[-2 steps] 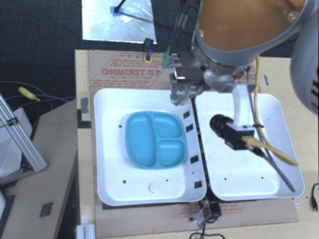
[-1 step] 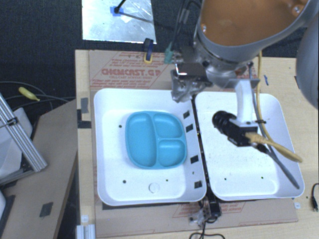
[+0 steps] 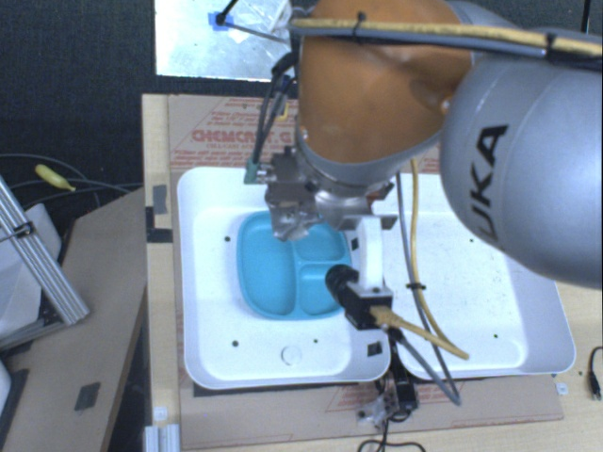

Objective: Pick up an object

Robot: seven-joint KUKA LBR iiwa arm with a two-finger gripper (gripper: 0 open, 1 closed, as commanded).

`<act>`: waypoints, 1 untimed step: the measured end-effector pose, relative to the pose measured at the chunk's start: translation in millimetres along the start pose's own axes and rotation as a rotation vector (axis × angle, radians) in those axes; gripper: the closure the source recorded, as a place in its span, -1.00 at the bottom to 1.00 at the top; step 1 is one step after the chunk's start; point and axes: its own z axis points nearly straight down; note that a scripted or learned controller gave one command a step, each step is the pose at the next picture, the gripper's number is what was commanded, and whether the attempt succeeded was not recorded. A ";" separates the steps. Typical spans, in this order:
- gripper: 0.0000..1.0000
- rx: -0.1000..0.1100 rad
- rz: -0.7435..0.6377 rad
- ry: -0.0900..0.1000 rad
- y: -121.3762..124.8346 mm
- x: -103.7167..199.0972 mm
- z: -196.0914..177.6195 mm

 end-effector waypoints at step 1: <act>1.00 -0.001 0.013 -0.002 1.1 -62.6 82.1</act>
